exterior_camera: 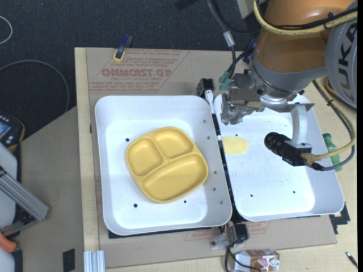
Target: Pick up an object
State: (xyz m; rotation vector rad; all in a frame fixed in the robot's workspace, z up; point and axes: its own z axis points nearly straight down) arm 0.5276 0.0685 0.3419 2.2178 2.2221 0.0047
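Where the arm [300, 33] leans in from the right, hides the far edge of the right bin [283, 205] under its orange band and grey wrist. Carries the gripper [232, 111] low over that bin's far left corner, close to the seam between the two bins. Open or closed, cannot tell: lost among brackets and cables, seen from above.

In the right bin, just a flat pale yellow piece [234, 145], near the left wall and just in front of the gripper, apart from it, shape hard to make out. Above the bin floor to its right, a black cylinder [283, 148] fixed to the arm, with green-tipped cable ends beside it.

In the left bin [105, 152], a yellow divided plate [165, 164] — three compartments, lying flat and turned at a slant, near the middle, clear of all four walls. White floor open all round it, widest toward the far wall.

In the right bin, open floor along the near half and toward the right corner. Beyond the bins, on the brown board [142, 72], a small blue and yellow clip [121, 49] at the far edge.
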